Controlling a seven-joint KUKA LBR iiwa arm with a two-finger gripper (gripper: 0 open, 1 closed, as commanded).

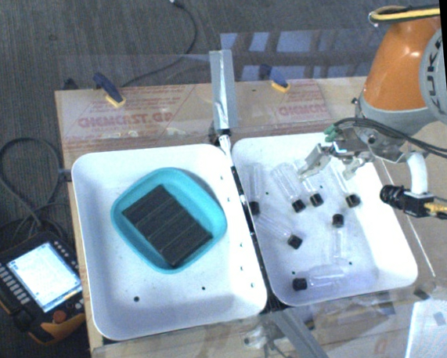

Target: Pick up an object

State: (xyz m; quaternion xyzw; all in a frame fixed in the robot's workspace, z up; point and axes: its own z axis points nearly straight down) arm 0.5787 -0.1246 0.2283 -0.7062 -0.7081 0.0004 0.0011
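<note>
Two shallow white plastic bins sit side by side on a brown board surface [162,113], meeting along a central seam. The left bin [110,303] carries a turquoise, rounded plastic dish [128,211] near its centre, and a black ribbed rectangular slab [167,224] lies tilted inside that dish. The right bin [393,264] holds several clear plastic tubes with small black caps, scattered loosely: one clear tube [285,178] lies toward the far edge, another clear tube [327,276] lies near the front edge, and black caps [317,199] dot the middle of the bin floor. The grey arm with its orange band [398,71] enters over the right bin's far right corner. Its metal two-finger gripper [325,158] hangs just above the bin's far edge region, close beside the upper tube; the jaws appear spread, with nothing seen between them. Blue-handled clamps [109,88] grip the far edge of the surface, and a handheld control pendant with a lit screen [37,283] rests off the left edge.
</note>
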